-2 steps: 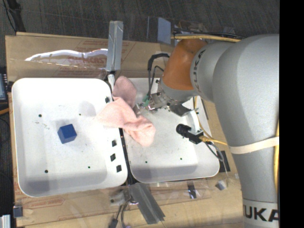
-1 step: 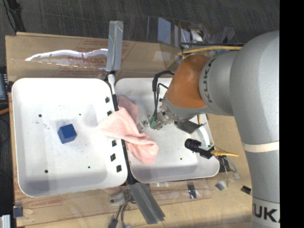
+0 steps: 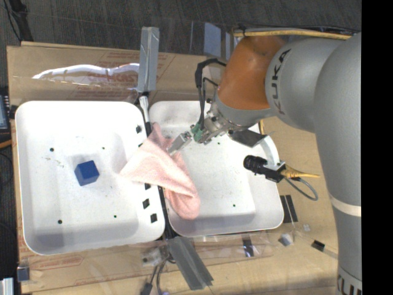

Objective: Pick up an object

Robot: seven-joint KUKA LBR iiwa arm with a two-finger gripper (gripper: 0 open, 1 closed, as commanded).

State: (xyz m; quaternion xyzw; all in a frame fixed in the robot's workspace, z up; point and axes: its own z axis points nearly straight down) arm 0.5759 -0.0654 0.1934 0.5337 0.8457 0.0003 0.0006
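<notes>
A pink cloth (image 3: 161, 168) lies draped over the wall between the two bins, part in the left bin (image 3: 37, 140) and most in the right bin (image 3: 239, 195). A blue cube (image 3: 87, 172) sits on the floor of the left bin, apart from the cloth. My gripper (image 3: 182, 141) hangs low in the right bin's upper left part, right at the cloth's upper right edge. Whether it touches the cloth is not visible. The grey arm with its orange band (image 3: 245, 72) covers the bin's far right corner.
Both bins rest on a cardboard sheet (image 3: 73, 57) with tape strips and a clear plastic bag (image 3: 86, 74) at the back left. The bins' shared wall (image 3: 147, 201) runs under the cloth. The right bin's floor is bare in front of the gripper.
</notes>
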